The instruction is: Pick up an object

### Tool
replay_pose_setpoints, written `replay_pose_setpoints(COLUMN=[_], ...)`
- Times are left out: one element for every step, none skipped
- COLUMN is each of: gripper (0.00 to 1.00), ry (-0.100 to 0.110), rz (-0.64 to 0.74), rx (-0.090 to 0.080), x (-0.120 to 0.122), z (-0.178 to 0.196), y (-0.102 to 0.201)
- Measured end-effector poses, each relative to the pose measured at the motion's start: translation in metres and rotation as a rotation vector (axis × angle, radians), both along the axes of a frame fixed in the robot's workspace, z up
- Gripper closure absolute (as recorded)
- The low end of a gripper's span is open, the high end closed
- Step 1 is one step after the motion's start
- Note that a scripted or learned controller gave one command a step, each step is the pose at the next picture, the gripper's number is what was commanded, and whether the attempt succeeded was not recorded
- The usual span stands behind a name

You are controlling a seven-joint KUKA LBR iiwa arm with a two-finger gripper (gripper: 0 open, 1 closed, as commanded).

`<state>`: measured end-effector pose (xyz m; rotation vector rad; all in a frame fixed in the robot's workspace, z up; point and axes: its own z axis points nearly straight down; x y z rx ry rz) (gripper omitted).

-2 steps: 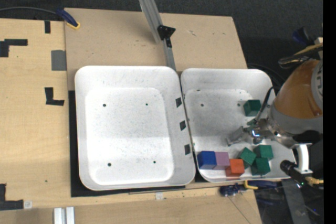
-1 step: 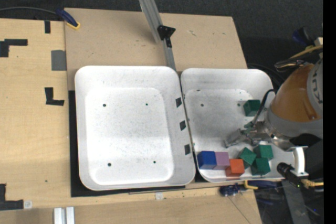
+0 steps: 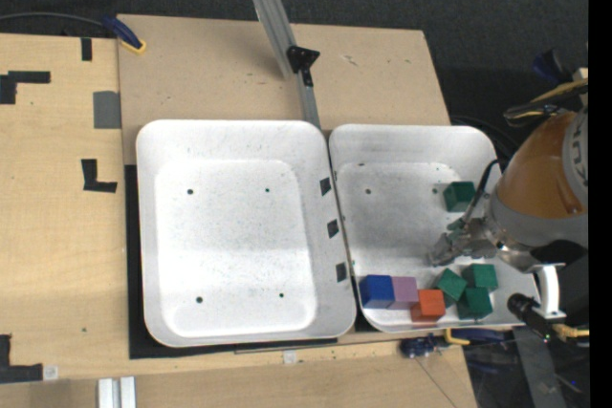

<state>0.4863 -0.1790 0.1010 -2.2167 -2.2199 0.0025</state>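
The right bin (image 3: 402,148) holds several small blocks. A green block (image 3: 459,196) lies alone near its right wall. Along the front wall sit a blue block (image 3: 377,289), a pale purple block (image 3: 404,289) and an orange block (image 3: 429,303). Three more green blocks (image 3: 451,283) (image 3: 484,277) (image 3: 474,303) cluster in the front right corner. My gripper (image 3: 448,246) hangs low over the right bin's floor, between the lone green block and the green cluster. The wrist hides its tips, and I see no block in it.
The left bin (image 3: 229,229) lies beside the right one, with a raised divider between them. A metal pole (image 3: 273,5) slants in from the top. The arm's orange band (image 3: 545,172) overhangs the right bin's right edge.
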Motion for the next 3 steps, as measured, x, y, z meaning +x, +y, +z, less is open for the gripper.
replay_pose_setpoints(gripper=[1.0,1.0,1.0], ry=[-0.008,-0.01,-0.004], rz=[0.001,0.0,0.0], rx=[-0.003,-0.004,-0.002], x=[0.011,0.007,0.008], z=[0.056,0.118,0.123], y=[0.003,0.003,0.003])
